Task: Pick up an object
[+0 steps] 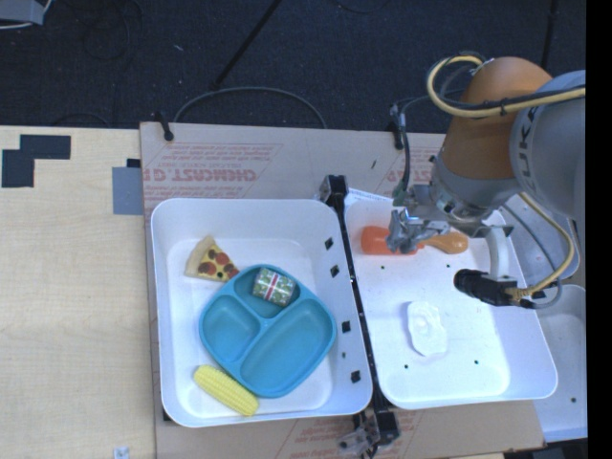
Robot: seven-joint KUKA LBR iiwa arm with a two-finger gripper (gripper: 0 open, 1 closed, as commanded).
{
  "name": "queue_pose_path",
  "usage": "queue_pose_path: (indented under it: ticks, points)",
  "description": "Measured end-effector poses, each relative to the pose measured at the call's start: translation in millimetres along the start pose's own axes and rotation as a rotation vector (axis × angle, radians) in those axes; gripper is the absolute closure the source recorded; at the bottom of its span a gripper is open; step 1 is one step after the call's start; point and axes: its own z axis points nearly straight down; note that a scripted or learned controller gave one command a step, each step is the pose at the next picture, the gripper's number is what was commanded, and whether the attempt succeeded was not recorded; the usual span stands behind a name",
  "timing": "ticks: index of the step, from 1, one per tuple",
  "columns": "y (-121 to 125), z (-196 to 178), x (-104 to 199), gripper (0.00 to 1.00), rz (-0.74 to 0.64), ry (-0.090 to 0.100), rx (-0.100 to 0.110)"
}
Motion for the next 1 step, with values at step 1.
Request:
queue_pose_path:
  ticks: [1]
  points:
    - [-14.3, -1.1, 55.0, 1.00, -0.001, 0.001, 0.000]
